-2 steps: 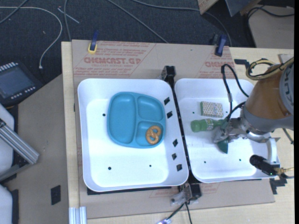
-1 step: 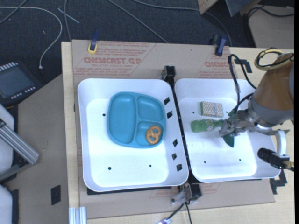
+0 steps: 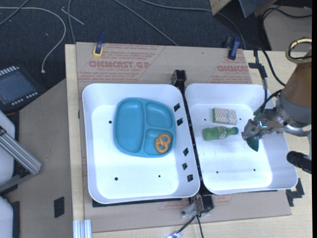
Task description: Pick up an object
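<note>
Green bottle [image 3: 220, 132] lies on its side in the right bin [image 3: 237, 180], cap end pointing right, near bin centre. Just above it, a small speckled box [image 3: 224, 115], flat, close but apart. Tool [image 3: 253, 133] sits just right of the bottle's cap end, low over the bin; a dark teal piece [image 3: 254, 143] hangs at its tip, can't tell what it is. Tool's spread or pressed state: cannot tell, too blurred. Left bin [image 3: 138, 182] holds a blue divided plate [image 3: 143, 126] with a pretzel [image 3: 162, 143] in its lower right compartment. Both bins rest on the cardboard-covered bench [image 3: 74, 133].
</note>
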Controlling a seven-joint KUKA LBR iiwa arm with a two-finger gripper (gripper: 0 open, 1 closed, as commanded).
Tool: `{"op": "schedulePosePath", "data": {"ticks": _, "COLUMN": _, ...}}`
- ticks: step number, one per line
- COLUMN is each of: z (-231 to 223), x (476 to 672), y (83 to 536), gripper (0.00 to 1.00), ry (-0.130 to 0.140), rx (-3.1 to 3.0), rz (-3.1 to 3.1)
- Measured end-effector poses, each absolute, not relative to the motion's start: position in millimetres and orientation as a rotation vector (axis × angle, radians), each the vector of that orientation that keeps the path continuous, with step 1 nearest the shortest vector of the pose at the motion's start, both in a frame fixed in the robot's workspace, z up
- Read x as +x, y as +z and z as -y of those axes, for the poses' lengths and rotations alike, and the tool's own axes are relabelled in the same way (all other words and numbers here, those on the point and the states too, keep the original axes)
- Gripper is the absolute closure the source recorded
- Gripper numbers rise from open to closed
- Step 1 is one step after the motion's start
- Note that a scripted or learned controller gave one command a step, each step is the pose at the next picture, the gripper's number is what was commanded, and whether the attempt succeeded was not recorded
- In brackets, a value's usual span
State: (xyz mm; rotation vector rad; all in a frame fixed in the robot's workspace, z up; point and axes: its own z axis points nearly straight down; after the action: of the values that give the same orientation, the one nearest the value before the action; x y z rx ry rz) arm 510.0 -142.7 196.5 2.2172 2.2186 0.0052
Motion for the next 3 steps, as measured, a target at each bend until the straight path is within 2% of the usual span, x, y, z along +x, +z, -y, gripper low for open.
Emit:
{"op": "schedulePosePath", "data": {"ticks": 1, "z": 143, "x": 511.5, "y": 251, "gripper": 1.00, "ry": 0.006, "rx": 2.215, "rz": -2.219}}
{"op": "schedulePosePath", "data": {"ticks": 3, "z": 38, "x": 558.3, "y": 228, "gripper": 1.00, "ry": 0.003, "rx": 2.215, "rz": -2.229}}
